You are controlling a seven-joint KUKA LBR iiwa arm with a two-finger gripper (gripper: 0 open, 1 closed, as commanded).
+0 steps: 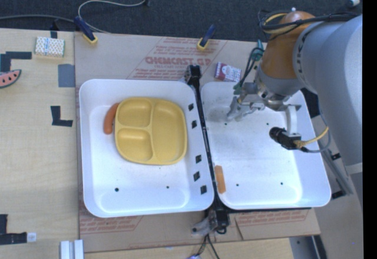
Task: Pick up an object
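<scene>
Jaws (237,112): metal, pointing down into the upper-left part of the right bin (268,187), tips near the bin floor; how far they stand open cannot be told from this slanted view, and nothing is seen between them. Arm (330,57): grey with an orange band above the wrist, reaching in from the right over the right bin's far corner; a black fitting with yellow cable sits beside the wrist. Orange carrot-like piece (220,179): small, lying at the left edge of the right bin, against the divider between the bins, well apart from the jaws. Left bin (135,199): white, shallow, just beside the right bin. Yellow divided plate (151,130): three compartments, lying flat in the upper middle of the left bin. Orange sausage-shaped piece (108,119): touching the plate's left rim. Cardboard sheet (171,60): printed in red, under both bins, held by two blue-and-yellow clamps at its far edge. Small red-and-white packet (226,72): on the cardboard behind the right bin. Counter (35,163): pale wood, with black tape marks.
</scene>
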